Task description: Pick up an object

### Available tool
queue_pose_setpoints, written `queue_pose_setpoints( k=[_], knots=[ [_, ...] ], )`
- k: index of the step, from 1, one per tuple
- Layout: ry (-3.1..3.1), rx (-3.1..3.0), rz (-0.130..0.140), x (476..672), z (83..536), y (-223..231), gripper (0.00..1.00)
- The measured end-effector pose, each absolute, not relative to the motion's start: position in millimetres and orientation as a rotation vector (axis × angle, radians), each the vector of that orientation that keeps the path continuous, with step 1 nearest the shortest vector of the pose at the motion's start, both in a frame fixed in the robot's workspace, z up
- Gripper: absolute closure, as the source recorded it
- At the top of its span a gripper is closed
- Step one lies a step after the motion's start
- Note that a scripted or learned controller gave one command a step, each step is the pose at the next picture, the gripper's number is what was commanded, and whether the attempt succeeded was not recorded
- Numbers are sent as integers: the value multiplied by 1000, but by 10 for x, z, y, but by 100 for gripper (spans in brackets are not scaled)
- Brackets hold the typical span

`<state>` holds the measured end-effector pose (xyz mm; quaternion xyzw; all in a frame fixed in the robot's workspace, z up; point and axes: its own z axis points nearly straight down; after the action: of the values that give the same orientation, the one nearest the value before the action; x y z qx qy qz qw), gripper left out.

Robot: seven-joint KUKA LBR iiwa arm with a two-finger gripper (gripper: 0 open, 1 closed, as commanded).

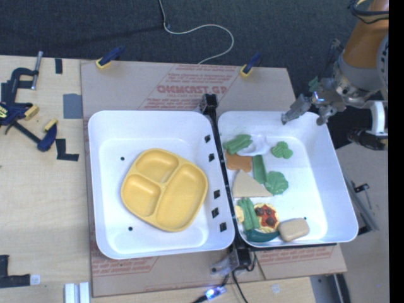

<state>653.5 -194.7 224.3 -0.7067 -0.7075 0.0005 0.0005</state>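
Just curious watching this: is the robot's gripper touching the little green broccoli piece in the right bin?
Apart. The camera view shows the gripper above the right bin's far rim, with bare white bin floor between it and the broccoli piece.

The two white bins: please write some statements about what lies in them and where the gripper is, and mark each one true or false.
1. The yellow tray lies in the left bin. True.
2. The gripper holds a green piece. False: nothing is between its fingers; it hovers at the right bin's upper rim.
3. The toy foods lie in the right bin. True.
4. The tan bread roll sits on the yellow tray. False: it lies in the right bin's lower corner.
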Motion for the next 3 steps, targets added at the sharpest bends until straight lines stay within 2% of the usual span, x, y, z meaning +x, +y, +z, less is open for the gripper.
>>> queue_pose_setpoints(
  k=[2,3],
  knots=[
    [-2221,-2216,7,6447,1033,-2043,0],
    [-2226,-2218,3,6453,845,-2028,0]
  ],
)
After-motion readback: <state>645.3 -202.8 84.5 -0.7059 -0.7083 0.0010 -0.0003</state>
